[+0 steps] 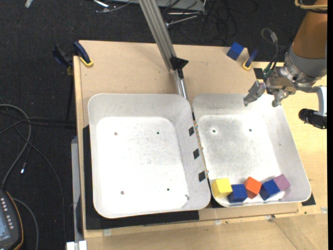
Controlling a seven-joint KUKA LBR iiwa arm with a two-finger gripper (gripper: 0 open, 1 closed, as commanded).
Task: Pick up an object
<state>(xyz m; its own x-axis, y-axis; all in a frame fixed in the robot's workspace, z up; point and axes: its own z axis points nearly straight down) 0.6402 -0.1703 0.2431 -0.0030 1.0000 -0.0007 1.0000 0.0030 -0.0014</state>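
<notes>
Several small blocks lie in a row along the near edge of the right bin [270, 124]: a yellow block [221, 186], a blue block [238, 192], an orange block [253, 186], a second blue block [269, 188] and a purple block [281, 182]. My gripper [265, 96] hangs over the far right corner of that bin, well away from the blocks. Its two fingers are spread apart and nothing is between them.
The left bin [99, 139] sits beside the right one. A blue block [235, 50] rests on the wooden bench beyond the bins. A slanted metal pole [158, 27] comes down to the gap between the bins. Clamps grip the bench's far corners.
</notes>
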